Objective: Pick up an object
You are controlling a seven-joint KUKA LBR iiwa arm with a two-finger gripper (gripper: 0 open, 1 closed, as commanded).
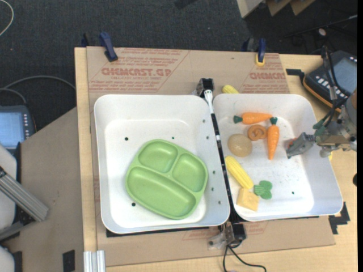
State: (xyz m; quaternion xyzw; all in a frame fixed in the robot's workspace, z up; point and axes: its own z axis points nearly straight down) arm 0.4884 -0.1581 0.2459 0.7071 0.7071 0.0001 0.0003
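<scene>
Jaws point(296, 147) hang spread, holding nothing, beside the glossy tapered upright carrot point(273, 141), tip toward the bin's near edge.

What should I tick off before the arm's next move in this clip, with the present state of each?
1. Gripper is over the right bin: ok.
2. Nothing between the fingers yet: ok.
3. Nearest target, the upright carrot, lies apart from the gripper: ok.
4. Carrot has room around it; the brown round piece sits close on its left: ok.
5. Finger opening wide enough for the carrot: cannot tell.
6. Green tray stays in the left bin, out of the path: ok.
</scene>
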